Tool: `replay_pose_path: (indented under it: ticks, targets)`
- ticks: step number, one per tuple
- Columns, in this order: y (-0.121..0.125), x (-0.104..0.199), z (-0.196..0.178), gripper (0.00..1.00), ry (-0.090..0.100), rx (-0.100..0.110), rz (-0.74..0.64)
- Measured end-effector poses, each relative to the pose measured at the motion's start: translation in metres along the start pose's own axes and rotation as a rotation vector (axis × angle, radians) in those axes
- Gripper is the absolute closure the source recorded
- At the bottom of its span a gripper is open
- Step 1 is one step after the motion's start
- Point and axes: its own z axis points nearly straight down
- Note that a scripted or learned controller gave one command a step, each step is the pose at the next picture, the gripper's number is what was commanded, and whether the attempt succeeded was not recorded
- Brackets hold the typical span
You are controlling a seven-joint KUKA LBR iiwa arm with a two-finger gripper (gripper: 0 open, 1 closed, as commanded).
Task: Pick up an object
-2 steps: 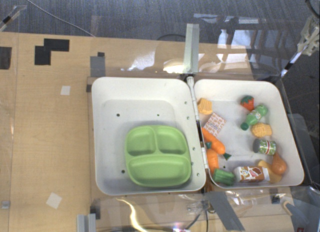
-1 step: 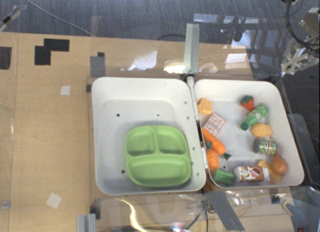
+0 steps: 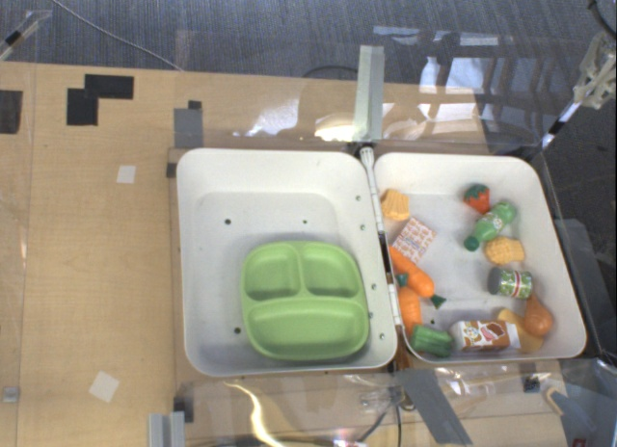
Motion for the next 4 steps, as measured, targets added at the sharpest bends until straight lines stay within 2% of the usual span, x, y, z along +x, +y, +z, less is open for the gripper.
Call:
replay_pose_path:
  ticks: [1, 2, 3, 4]
  targets:
    - [0.032, 0.028, 0.092, 1.00, 0.008, -0.014, 0.010]
    - [0.000, -0.001, -0.011, 1.00, 0.000, 0.000, 0.065]
    - [0.013, 0.014, 0.088, 1.00, 0.009, -0.014, 0.021]
    - [0.000, -0.001, 0.001, 1.00, 0.000, -0.001, 0.093]
